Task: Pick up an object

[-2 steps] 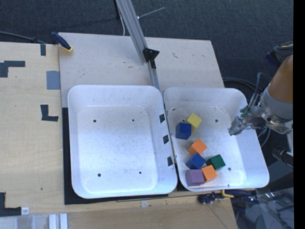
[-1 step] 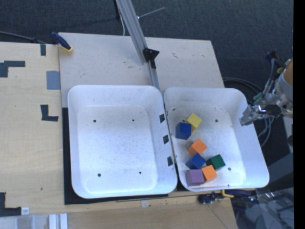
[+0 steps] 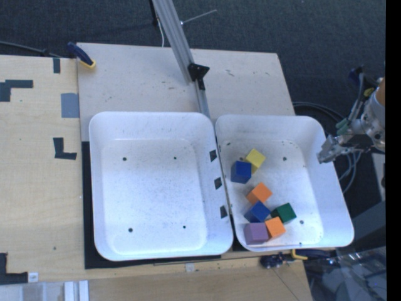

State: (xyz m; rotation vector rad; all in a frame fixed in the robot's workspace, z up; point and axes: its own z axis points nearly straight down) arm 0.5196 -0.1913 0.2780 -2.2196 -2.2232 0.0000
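Note:
The right bin holds several small blocks: a yellow one, a blue one, an orange one, a second blue one, a green one, a second orange one and a purple one. My gripper hangs at the bin's right rim, well to the right of the blocks. Nothing is visible between its fingers.
The left bin sits beside the right one. A slanted metal rail runs down from the top to the gap between the bins. A blue and yellow tool lies at the bench's far left corner. Cables trail on the right.

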